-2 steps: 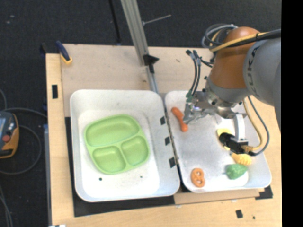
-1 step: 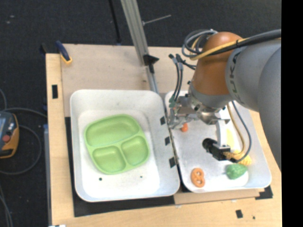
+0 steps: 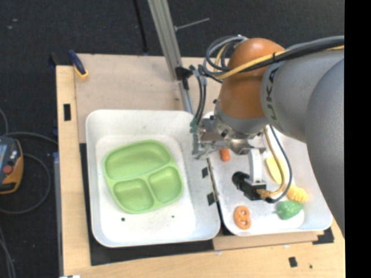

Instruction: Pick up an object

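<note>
A: Grey arm [image 3: 301,91] w/ orange band comes in from the right, wrist bent down over the right bin [image 3: 316,213], near its back-left part.
B: Gripper?
A: Gripper [image 3: 223,146] sits low under the wrist, by the divide btw bins. Jaws: can't tell, housing hides them.
B: Objects?
A: Orange pretzel-like piece [image 3: 242,217] front-left in the right bin, green item [image 3: 288,210] and yellow corn-like item [image 3: 297,194] to its right, small orange bit [image 3: 225,154] just beside the gripper. Green tray [image 3: 143,175] lies in the left bin [image 3: 98,126].
</note>
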You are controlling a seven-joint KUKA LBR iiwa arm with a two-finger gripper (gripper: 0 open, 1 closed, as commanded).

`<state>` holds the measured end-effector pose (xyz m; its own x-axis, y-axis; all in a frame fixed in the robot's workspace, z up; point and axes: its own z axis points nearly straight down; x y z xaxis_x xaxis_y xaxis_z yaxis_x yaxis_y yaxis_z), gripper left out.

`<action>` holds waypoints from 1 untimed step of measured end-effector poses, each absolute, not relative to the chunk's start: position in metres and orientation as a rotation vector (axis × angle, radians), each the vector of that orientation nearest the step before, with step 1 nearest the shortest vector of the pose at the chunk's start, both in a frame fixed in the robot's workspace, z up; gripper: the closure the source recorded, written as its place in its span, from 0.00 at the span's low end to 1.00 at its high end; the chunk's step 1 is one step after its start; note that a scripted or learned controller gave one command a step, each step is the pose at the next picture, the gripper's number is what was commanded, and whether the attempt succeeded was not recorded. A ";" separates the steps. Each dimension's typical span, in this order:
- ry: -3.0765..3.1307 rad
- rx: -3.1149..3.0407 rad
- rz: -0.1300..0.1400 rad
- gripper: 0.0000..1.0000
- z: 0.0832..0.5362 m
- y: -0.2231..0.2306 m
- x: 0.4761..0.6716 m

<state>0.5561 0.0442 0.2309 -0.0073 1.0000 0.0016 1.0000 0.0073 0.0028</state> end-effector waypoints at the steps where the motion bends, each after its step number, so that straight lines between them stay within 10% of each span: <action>1: 2.231 2.215 0.002 1.00 0.233 0.084 0.536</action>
